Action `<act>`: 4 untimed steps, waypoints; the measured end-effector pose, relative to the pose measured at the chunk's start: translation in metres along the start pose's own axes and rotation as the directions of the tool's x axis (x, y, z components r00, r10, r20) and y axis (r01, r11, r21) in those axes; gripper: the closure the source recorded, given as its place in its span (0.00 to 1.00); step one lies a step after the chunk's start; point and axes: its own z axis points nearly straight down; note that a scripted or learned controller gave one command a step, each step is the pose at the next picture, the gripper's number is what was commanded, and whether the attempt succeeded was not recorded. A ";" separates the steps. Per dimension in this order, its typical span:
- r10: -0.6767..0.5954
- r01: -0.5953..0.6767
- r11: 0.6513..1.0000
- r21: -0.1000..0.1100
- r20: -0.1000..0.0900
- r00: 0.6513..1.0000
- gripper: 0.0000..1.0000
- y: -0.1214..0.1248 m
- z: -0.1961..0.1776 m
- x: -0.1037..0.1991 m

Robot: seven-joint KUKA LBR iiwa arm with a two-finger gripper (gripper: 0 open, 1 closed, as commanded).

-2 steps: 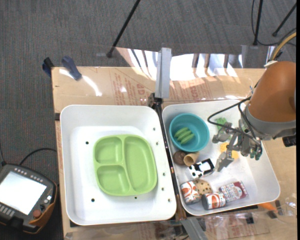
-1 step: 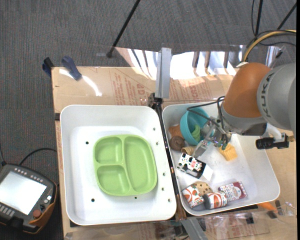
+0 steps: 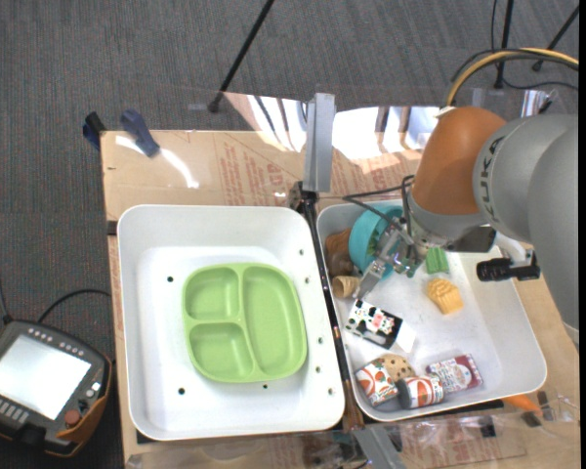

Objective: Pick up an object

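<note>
The gripper (image 3: 379, 267), grasp unclear, hangs mid-frame over a teal cup (image 3: 368, 233); light, rigid, slick, best pinched at its rim.

- We see a bench (image 3: 176, 169) with a brown cardboard-like top, printed with red lettering.
- On it, side by side, we find two shallow white bins: the left bin (image 3: 151, 262) and the right bin (image 3: 513, 330), touching along their inner edges.
- Near the bench's far left corner we note a blue clamp (image 3: 137, 130).
- Glare whitens part of the far surface.
</note>
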 end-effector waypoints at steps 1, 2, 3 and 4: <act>0.071 -0.071 0.997 -0.007 0.009 0.997 0.00 -0.050 -0.003 -0.016; 0.156 -0.156 0.988 -0.006 0.006 0.988 0.00 -0.020 -0.003 -0.019; 0.270 -0.270 0.963 -0.009 0.005 0.963 0.00 -0.028 -0.003 -0.031; 0.396 -0.396 0.918 -0.008 0.007 0.918 0.00 -0.018 -0.003 -0.026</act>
